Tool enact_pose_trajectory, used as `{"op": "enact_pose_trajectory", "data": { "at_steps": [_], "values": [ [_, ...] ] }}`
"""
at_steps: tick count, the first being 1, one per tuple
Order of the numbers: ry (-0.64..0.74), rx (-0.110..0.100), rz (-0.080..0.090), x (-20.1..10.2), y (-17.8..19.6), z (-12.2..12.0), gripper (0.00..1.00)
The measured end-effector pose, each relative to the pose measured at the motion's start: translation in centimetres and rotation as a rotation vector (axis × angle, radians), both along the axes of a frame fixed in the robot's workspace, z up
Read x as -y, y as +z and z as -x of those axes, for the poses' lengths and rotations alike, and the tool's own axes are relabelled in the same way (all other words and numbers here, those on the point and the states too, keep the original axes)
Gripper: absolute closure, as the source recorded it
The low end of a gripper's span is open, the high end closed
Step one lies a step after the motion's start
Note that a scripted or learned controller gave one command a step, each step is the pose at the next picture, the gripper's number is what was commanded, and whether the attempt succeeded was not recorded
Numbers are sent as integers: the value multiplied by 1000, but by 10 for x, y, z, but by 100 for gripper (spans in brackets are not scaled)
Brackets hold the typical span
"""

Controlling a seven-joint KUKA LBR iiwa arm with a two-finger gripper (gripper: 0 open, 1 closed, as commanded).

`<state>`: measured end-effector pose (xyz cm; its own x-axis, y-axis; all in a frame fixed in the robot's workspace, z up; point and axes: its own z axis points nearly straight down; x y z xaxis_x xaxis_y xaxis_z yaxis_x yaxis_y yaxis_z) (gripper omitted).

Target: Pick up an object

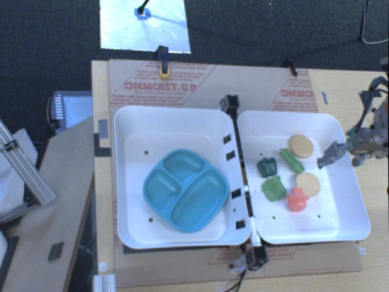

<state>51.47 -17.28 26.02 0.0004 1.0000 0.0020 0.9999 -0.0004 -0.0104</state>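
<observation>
Camera view: we see the gripper point(331, 154) poised over the right bin point(349, 224), at three o'clock from the toy food; whether it is open we cannot tell. Nearest lies a tan disc point(301, 145). We judge this the approach; next comes a descent clear of the rim.

Two white bins side by side, arm at the right bin's edge

A blue divided plate point(185, 190) lies in the left bin point(130, 126); the right bin point(340, 224) holds small toy foods point(285, 175); the gripper point(330, 155) hangs over its right rim
</observation>
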Motion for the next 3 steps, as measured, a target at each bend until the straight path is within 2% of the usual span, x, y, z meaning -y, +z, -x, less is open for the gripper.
{"op": "enact_pose_trajectory", "data": {
  "at_steps": [1,2,3],
  "values": [
    [4,12,3,-1,6,-2,0],
    [2,9,2,-1,-35,0,0],
    [1,7,1,-2,-98,2,0]
  ]
}}
